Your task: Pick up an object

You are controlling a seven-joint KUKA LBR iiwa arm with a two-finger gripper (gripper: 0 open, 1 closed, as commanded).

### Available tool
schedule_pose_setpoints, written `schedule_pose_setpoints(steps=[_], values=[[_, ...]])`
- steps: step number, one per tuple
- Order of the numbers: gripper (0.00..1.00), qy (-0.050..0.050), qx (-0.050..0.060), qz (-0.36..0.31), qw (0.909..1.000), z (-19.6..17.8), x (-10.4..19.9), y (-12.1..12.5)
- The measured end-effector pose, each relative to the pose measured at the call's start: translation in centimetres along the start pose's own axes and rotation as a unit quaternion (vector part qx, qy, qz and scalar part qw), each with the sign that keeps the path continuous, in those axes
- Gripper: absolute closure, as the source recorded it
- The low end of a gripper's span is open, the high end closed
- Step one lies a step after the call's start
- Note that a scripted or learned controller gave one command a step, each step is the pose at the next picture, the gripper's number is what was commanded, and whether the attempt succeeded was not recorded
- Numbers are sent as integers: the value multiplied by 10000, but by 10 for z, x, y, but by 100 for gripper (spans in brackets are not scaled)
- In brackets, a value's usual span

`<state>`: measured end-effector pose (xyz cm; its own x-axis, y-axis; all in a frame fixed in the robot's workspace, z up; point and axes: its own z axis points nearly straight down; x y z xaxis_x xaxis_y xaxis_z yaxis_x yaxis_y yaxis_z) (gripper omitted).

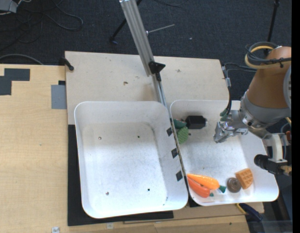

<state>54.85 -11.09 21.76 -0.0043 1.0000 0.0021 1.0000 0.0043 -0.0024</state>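
My claw (pixel 222 132) hovers over right bin (pixel 259 195), grip state unclear; black object (pixel 195 122) just left of it.

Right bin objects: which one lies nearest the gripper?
The black object at the far end of the right bin, just left of the gripper. The carrot, brown disc and orange waffle piece lie along the near edge.

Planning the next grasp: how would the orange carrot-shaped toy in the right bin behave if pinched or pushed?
The orange carrot-shaped toy looks tapered and smooth, so fingers may slip toward its thin end. Its rounded body would probably roll if nudged sideways. It lies against the right bin's near wall, which may crowd a grasp.
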Motion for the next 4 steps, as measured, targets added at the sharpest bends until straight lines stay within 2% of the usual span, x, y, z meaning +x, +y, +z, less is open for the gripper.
schedule_pose_setpoints(steps=[1, 2, 3, 4], values=[[100, -8, -4, 7, 10000, -6, 45, 6], [100, 0, -3, 4, 10000, -2, 90, 29], [100, -8, -11, 2, 10000, -16, 142, 43], [100, -3, 1, 0, 10000, -14, 198, 46]])
